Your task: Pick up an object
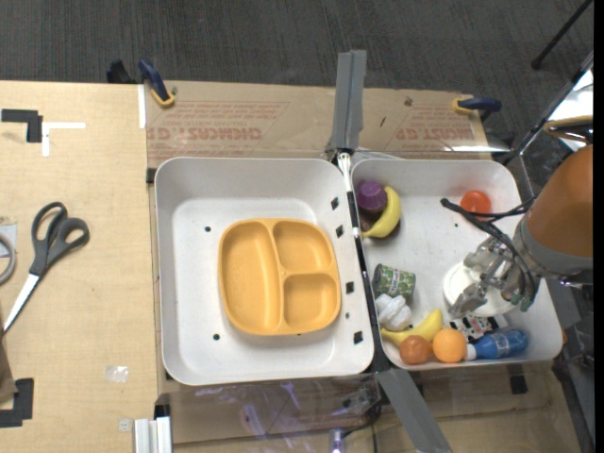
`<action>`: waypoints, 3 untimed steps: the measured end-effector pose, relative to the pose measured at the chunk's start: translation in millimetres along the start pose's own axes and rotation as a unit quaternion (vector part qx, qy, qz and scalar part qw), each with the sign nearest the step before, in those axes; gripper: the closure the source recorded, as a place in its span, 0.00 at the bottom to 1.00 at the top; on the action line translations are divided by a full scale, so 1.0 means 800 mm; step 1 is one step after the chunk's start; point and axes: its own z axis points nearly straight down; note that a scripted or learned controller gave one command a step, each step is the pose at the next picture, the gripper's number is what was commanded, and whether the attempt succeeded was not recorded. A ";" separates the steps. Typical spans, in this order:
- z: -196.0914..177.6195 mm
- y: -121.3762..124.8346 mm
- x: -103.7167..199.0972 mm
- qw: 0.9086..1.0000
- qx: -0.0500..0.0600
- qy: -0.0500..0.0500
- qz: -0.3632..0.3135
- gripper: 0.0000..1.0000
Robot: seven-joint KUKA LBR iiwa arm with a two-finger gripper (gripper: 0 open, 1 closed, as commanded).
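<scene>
Because the end effector [481,286] hangs low over the right bin [429,229], its fingers too blurred to tell apart or together, the nearest candidates lie toward the near rim: one blue bottle [500,345], one orange [449,346], one peach-coloured fruit [414,350]. Two bananas lie further left, one at the far corner. The left bin [179,281] carries one yellow tray [279,276].

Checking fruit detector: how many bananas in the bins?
2, both in the right bin: one banana by the purple item at top left, one near the front edge. Arm may hide more.
</scene>
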 end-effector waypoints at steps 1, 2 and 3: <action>0.001 0.014 0.018 1.000 0.006 0.005 0.028 0.00; 0.002 0.017 0.021 0.999 0.006 0.006 0.048 0.00; 0.002 0.082 -0.079 0.987 0.015 0.027 0.161 0.00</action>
